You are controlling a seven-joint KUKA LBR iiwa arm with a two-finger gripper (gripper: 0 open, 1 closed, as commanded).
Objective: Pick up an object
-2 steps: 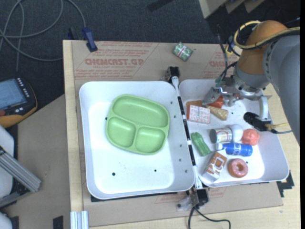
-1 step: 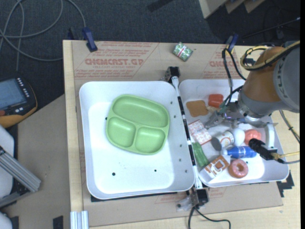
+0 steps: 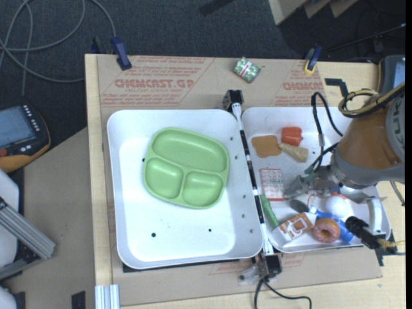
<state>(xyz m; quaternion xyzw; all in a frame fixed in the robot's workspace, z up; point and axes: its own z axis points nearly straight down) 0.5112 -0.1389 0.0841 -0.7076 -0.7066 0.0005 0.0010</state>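
The right bin (image 3: 257,118) holds a jumble of small objects. At its far end lie a brown flat piece (image 3: 265,146), a red block (image 3: 291,134) and a tan chunk (image 3: 294,152). A white card with red print (image 3: 271,183) rests mid-bin. Near the front sit an orange-and-white packet (image 3: 296,224), a pink-brown doughnut (image 3: 326,230) and a white round object (image 3: 337,205). My gripper (image 3: 302,188) reaches down into the middle of this bin from the right, its metal fingers low among the objects, just right of the card. Nothing is visibly held.
The left bin (image 3: 122,172) carries a green three-compartment plate (image 3: 186,167). A green pen-like stick (image 3: 268,212) lies along the divider. A small green-white wrapped item (image 3: 246,69) sits on the cardboard behind the bins. Black cables (image 3: 320,118) hang over the right bin.
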